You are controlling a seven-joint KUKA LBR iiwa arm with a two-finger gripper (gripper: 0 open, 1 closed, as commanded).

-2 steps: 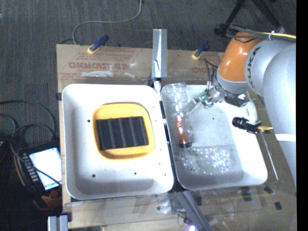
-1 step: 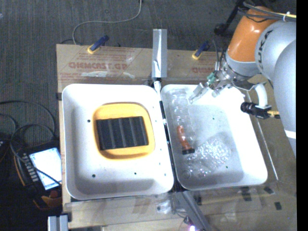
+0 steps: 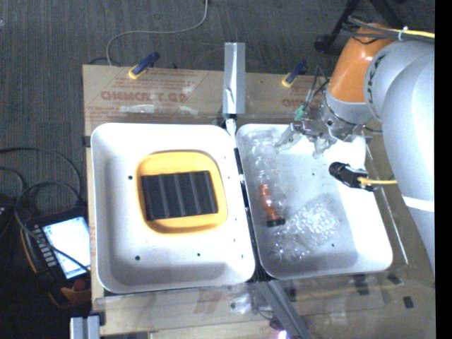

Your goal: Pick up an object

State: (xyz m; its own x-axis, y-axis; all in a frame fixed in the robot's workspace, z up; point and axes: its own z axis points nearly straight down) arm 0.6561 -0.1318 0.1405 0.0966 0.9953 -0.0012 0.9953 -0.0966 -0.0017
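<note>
The bottle (image 3: pixel 269 202), clear with an orange label and a dark cap, lies on its side in the right bin (image 3: pixel 367 256), along that bin's left wall, cap toward 6 o'clock. At its 4 o'clock sits a crumpled clear wrap (image 3: pixel 314 224), near it but apart. More clear plastic (image 3: pixel 258 154) lies at the bottle's 12 o'clock, in the bin's far left corner.

The gripper (image 3: pixel 305 138) hangs at the bottle's 1 o'clock, over the bin's far edge, well apart from the bottle; its fingers (image 3: pixel 284 138) stand apart with nothing between them. The arm (image 3: pixel 402 104) comes in from 3 o'clock.

In the left bin (image 3: pixel 113 260), at the bottle's 9 o'clock, rests a yellow tray (image 3: pixel 148 169) with a dark ribbed insert (image 3: pixel 178 195).
</note>
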